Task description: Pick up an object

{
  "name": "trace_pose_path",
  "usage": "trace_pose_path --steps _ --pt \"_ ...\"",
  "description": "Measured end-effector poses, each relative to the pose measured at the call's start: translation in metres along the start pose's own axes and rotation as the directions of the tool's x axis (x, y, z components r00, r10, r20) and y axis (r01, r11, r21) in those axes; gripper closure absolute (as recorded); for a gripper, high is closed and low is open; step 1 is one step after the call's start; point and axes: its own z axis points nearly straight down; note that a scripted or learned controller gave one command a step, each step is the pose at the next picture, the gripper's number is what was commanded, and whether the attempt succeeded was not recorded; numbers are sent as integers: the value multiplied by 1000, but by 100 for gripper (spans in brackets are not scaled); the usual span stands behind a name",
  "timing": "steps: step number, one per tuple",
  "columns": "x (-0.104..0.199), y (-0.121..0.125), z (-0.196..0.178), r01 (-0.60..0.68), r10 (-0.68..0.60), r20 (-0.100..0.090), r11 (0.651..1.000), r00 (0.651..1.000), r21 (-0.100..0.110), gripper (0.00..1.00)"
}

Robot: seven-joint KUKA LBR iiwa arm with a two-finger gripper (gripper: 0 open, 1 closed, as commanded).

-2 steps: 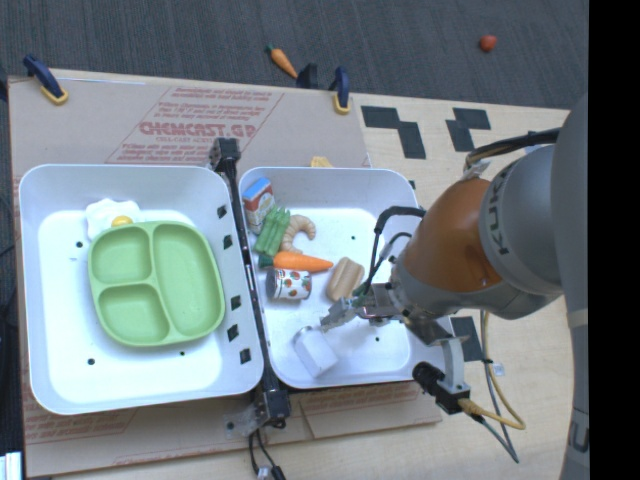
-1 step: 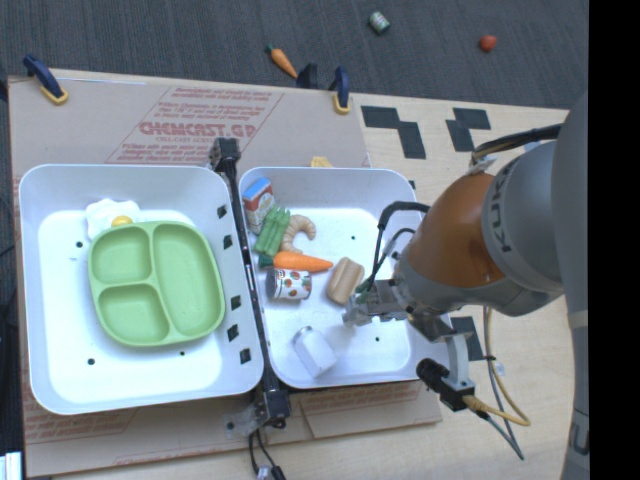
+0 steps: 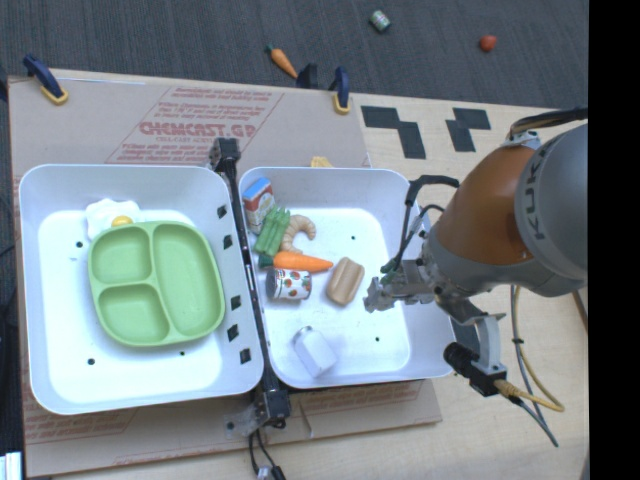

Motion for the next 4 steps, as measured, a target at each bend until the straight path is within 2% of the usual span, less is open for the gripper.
trace_pose_path --steps 1,2,3,4 --pt "-11 100 -75 0 0 2 1000 1000 -2 100" --pt "-17 -1 -3 0 0 0 1000 1000 4 100" --pt "-28 52 -87 0 0 2 1000 1000 -1 100" --pt "-46 98 -45 2 -2 2 1000 1000 1 100"
